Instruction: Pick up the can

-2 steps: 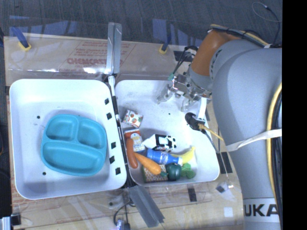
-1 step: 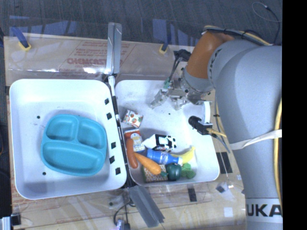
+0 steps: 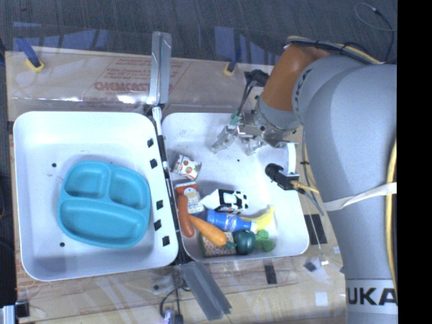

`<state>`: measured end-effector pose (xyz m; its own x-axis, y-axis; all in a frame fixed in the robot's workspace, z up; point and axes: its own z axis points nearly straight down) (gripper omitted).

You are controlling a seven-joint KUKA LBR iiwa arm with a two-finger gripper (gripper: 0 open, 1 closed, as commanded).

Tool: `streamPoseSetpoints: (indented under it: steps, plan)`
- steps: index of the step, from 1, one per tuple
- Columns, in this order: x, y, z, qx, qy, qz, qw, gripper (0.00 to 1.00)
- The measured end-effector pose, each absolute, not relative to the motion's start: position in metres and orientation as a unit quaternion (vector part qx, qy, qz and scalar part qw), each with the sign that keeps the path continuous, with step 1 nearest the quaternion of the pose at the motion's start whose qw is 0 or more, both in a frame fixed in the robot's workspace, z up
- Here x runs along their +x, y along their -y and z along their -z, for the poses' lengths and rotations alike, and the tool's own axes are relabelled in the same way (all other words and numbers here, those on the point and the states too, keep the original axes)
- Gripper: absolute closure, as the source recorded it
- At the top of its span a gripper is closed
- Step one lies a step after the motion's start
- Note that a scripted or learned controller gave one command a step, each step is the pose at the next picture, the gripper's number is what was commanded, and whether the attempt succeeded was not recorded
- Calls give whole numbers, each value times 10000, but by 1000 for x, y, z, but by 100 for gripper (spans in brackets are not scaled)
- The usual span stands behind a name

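A dark grey carpeted floor (image 3: 135, 5) runs across the top. Below it lies a pale wooden surface (image 3: 88, 295) under a clear plastic sheet (image 3: 101, 79) with faint red print, its corners held by blue tape (image 3: 27, 49). Light is even and soft.

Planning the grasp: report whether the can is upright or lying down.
Cannot tell for sure. The can looks tipped on its side near the right bin's left wall, but it is small and blurred. The gripper is apart from it.

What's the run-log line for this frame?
task: pick up can | pincer: open, holding nothing, over right bin upper part | can: near divider, untouched | left bin: blue tray
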<state>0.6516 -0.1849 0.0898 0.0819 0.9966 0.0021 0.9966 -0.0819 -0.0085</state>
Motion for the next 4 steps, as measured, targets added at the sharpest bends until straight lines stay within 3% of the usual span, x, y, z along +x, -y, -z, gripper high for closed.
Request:
streamPoseSetpoints:
  steps: [1, 2, 3, 4]
  plan:
    - [652, 185, -90, -7355, 6775, -21, 39, 0]
    - [652, 183, -98, -7331, 6801, -32, 53, 100]
    - [652, 183, -98, -7329, 6803, -32, 54, 0]
    - [609, 179, -89, -7557, 6549, -21, 28, 0]
